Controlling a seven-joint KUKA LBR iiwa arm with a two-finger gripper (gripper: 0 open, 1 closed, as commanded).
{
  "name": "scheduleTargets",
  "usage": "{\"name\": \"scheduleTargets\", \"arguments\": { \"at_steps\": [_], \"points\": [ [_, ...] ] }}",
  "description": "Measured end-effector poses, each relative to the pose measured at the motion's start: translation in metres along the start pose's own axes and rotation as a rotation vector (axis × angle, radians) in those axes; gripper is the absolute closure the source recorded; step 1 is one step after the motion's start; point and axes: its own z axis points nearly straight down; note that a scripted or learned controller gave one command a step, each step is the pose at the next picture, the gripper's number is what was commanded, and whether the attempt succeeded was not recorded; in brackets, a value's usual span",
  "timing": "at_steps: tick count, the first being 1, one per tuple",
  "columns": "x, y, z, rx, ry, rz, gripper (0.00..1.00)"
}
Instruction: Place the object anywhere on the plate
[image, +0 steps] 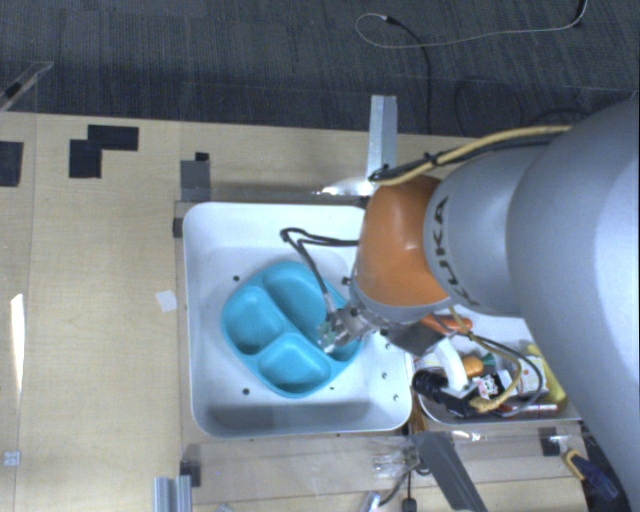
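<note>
A sectioned plate (275, 330) is lying in the left bin (210, 400), toward its right half. The arm (480, 240) is reaching in from the right, covering the plate's right edge, with the pincer (335, 332) sitting over that edge. Small objects (480, 385) are lying in the right bin (432, 408), just beside the left one on the table (90, 330).

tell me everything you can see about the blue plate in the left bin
The blue plate is a glossy, plastic-looking dish, bright turquoise, with rounded edges and three molded compartments split by raised ridges. It lies flat, right side up, on the floor of the left white bin, near the middle and turned at a slant to the bin walls. The compartments in view look bare. Its right edge is hidden beneath the arm's hand, which sits low over that side; whether they touch is unclear.
</note>
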Motion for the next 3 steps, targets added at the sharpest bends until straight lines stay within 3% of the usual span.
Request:
{"name": "scheduleTargets", "arguments": {
  "at_steps": [1,2,3],
  "points": [
    [-0.016,0.039,-0.106,-0.004,-0.002,-0.036,1.0],
    [0.049,0.01,-0.022,-0.002,0.0,-0.348,1.0],
    [0.091,0.032,0.031,-0.003,-0.001,-0.287,1.0]
  ]
}}
